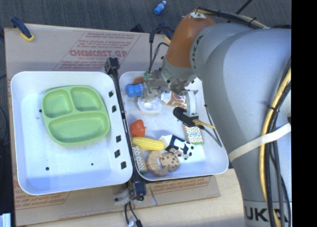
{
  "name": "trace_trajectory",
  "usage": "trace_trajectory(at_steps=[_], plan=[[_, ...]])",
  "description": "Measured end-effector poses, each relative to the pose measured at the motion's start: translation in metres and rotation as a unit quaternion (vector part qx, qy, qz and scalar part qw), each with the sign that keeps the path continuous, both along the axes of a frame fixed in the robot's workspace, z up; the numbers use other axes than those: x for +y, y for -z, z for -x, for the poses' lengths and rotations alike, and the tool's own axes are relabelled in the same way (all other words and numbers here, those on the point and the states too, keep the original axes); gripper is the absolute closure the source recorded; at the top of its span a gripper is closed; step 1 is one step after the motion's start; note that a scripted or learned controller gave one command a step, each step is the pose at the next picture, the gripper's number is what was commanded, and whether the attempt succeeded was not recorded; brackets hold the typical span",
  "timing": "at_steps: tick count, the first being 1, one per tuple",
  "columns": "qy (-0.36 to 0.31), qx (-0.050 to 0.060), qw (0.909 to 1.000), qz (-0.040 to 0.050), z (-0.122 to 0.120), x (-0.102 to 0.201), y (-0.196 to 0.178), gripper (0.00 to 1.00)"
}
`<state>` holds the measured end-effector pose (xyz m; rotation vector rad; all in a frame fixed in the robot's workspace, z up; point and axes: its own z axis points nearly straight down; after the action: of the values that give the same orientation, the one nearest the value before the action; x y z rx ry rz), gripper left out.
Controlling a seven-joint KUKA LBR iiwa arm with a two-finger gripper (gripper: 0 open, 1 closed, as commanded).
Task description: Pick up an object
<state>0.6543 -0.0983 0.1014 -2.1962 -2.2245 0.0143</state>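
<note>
The tool (157,88) hangs low over the upper part of the right bin (218,158), beside a blue object (133,90); whether it is spread or pinching, I cannot tell. A green divided plate (75,114) lies in the left bin (22,137). A corn cob (147,144) lies lower, beside a cookie (162,162).

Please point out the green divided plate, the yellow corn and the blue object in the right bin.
green divided plate (75,113): camera view, on its large front compartment.
yellow corn (147,144): camera view, middle of the cob.
blue object (133,90): camera view, on its blue side.
</note>
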Motion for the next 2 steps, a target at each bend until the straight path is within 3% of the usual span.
trace_trajectory(at_steps=[1,2], plan=[[0.000,0.000,1.0000,0.0000,0.000,0.000,0.000,0.00],[-0.002,0.001,1.0000,0.0000,0.000,0.001,-0.010,1.00]])
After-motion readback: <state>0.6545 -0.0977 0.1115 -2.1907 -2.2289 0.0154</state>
